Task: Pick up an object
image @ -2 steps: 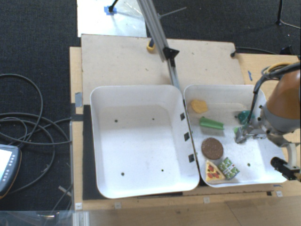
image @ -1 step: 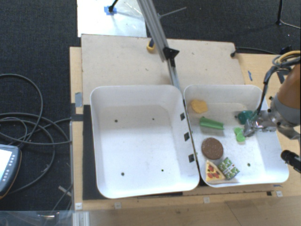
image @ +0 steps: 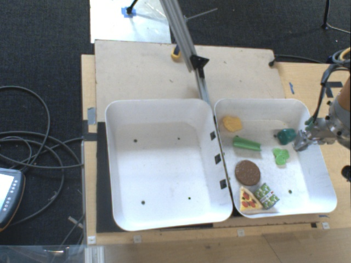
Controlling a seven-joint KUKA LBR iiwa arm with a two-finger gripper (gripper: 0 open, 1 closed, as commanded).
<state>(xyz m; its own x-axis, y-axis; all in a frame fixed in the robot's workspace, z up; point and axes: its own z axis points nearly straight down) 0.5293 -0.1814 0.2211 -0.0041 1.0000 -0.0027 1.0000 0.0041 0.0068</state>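
pincer (image: 303,141) at right edge of frame, low over the right bin (image: 323,193), beside the dark green toy (image: 285,136); opening: cannot tell. approach step; next likely needs descent onto toy.

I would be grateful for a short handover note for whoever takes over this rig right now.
Gripper: at the right bin's right rim, close beside the dark teal object; nothing visibly held.
Right bin holds everything: yellow-orange piece at the back, green cylinder, light green piece, brown disc, pizza-slice toy and green patterned block at the front.
Left bin: no objects.
Done: arm positioned at the bin.
Left: grasp and lift one object; the teal one is nearest.
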